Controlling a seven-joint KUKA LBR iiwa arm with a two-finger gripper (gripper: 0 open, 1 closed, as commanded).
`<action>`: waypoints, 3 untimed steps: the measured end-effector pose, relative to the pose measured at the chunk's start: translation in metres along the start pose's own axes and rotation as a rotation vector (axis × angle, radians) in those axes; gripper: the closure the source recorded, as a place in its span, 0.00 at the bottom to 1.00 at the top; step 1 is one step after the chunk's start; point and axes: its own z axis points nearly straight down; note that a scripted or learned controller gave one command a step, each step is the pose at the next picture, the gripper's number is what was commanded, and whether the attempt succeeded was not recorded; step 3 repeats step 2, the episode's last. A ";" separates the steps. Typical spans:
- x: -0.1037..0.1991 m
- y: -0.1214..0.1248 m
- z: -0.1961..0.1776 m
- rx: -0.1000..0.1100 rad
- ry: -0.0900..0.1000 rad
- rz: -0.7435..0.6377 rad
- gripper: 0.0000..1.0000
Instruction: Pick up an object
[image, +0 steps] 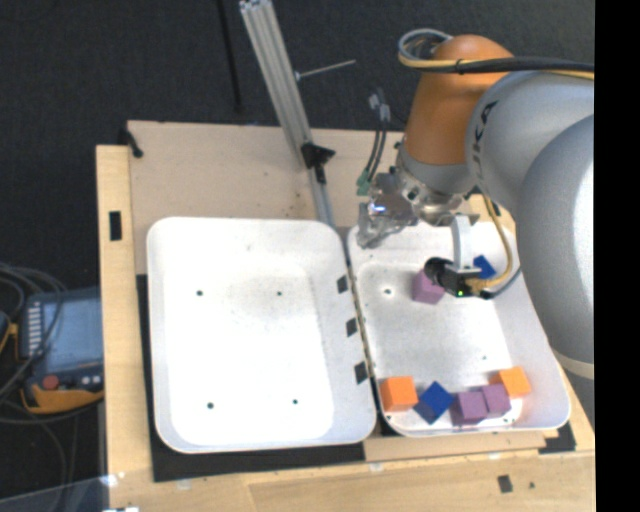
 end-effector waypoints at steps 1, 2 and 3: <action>0.052 0.014 -0.001 0.000 0.000 0.000 1.00; 0.094 0.016 -0.020 -0.001 0.001 0.001 1.00; 0.094 0.016 -0.020 -0.001 0.001 0.001 1.00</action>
